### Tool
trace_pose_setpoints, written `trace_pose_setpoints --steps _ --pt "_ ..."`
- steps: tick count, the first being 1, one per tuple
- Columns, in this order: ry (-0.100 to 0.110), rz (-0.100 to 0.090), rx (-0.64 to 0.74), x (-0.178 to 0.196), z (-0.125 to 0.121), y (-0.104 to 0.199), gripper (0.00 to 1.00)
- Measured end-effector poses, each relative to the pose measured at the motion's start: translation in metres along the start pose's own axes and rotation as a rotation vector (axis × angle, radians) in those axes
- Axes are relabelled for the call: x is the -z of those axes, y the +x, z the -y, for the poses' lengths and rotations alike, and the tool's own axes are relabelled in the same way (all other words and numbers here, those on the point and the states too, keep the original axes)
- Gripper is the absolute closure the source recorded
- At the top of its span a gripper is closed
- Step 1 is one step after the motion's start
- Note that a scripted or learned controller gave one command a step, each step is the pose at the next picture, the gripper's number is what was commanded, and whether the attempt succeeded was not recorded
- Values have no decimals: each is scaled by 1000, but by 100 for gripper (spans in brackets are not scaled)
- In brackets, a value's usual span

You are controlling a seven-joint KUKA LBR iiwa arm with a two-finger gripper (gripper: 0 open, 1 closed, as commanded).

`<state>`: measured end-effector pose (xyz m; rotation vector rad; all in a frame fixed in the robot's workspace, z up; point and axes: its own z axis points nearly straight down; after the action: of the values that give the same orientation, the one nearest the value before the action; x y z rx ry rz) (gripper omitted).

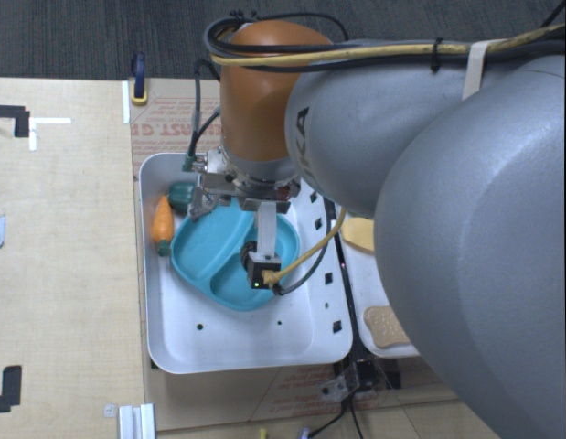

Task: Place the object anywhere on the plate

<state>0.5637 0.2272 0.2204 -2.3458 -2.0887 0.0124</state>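
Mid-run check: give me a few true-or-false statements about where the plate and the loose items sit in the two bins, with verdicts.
1. The blue plate lies in the left bin. True.
2. The orange object already lies on the plate. False: it lies on the bin floor beside the plate's left rim.
3. A teal object sits just beyond the orange one, toward the bin's far left corner. True.
4. The tan object shares the plate's bin. False: it lies in the right bin.

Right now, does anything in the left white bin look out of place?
Slightly: the orange carrot-shaped toy lies in the white bin beside the blue divided plastic plate, not on it. Nothing looks spilled or damaged.
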Motion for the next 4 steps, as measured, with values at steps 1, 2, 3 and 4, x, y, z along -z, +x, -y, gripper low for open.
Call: trace_pose_setpoints --steps 1,2,3,4 --pt "4 5 -2 7 -1 -2 100" --pt "5 8 -5 15 -2 -4 100" --pt "5 8 -5 15 -2 -4 0" --pt "5 8 -5 15 -2 -4 0"
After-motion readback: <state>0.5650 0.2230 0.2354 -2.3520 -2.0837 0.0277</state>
